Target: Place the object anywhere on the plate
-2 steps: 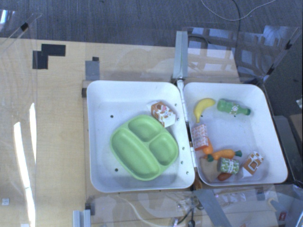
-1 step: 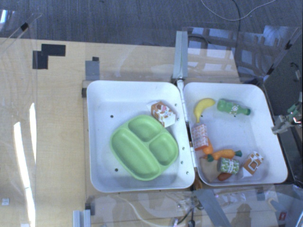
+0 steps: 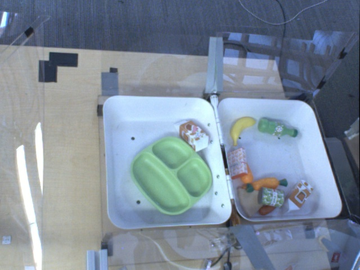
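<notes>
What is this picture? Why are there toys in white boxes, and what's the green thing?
A camera above a wooden bench looks down at two shallow white bins. The left bin holds a green plate with three sections, like a lunch tray. A small carton with red and white printing sits just beside the plate's top edge. The right bin holds pretend food: a banana, a green bottle, a carrot, a small green can and two more little cartons. A robot arm is meant to reach in and put one toy on the plate. Nothing is being held right now.
</notes>
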Controlling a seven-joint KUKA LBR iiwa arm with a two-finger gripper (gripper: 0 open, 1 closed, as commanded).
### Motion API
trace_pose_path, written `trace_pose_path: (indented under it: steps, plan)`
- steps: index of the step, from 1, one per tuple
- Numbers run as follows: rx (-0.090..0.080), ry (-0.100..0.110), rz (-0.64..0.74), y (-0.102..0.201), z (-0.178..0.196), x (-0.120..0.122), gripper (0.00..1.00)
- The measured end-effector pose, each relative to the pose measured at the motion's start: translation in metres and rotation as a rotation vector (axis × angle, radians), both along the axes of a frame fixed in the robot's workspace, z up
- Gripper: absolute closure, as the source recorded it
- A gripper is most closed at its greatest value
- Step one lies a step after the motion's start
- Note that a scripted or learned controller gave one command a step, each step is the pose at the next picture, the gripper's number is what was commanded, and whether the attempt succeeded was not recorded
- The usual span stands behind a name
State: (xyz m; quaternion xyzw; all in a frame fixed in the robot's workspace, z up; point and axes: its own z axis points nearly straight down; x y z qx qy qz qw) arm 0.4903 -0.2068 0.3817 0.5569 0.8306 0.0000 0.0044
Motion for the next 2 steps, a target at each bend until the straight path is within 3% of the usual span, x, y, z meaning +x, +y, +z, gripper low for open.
trace_pose_path:
  steps: [1,2]
  plan:
    - [-0.005,-0.001,0.539,-0.001,0.054,0.0,1.0]
    - [0.001,0.005,0.446,0.021,-0.034,-0.001,1.0]
